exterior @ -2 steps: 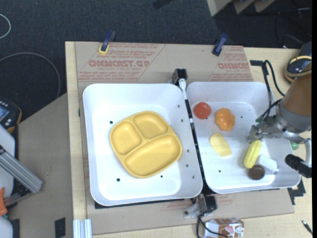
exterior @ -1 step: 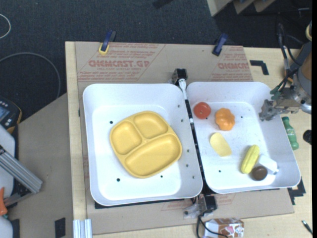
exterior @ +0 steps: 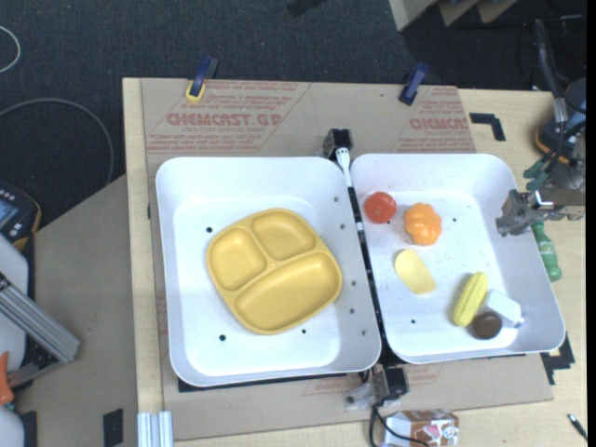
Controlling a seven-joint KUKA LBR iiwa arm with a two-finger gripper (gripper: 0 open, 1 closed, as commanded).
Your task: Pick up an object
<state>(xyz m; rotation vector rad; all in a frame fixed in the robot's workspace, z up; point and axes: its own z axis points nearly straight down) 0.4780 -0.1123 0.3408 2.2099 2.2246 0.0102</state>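
Note:
The right bin [exterior: 438,338] holds a red tomato-like ball [exterior: 379,207], an orange fruit [exterior: 423,223], a pale yellow flat piece [exterior: 414,272], a yellow oblong piece [exterior: 469,298] and a brown-and-white object [exterior: 491,318]. My gripper [exterior: 518,214] hangs at the right rim of this bin, to the right of the orange fruit and well apart from it. Nothing is visible in its grasp. A green stick-like thing [exterior: 548,253] lies along the rim just below the gripper.
The left bin [exterior: 182,333] holds a yellow divided plate [exterior: 272,269]. A black rail [exterior: 354,222] runs between the bins. Blue clamps [exterior: 200,79] [exterior: 413,83] sit on the board's far edge. Bare bin floor lies between the orange fruit and the gripper.

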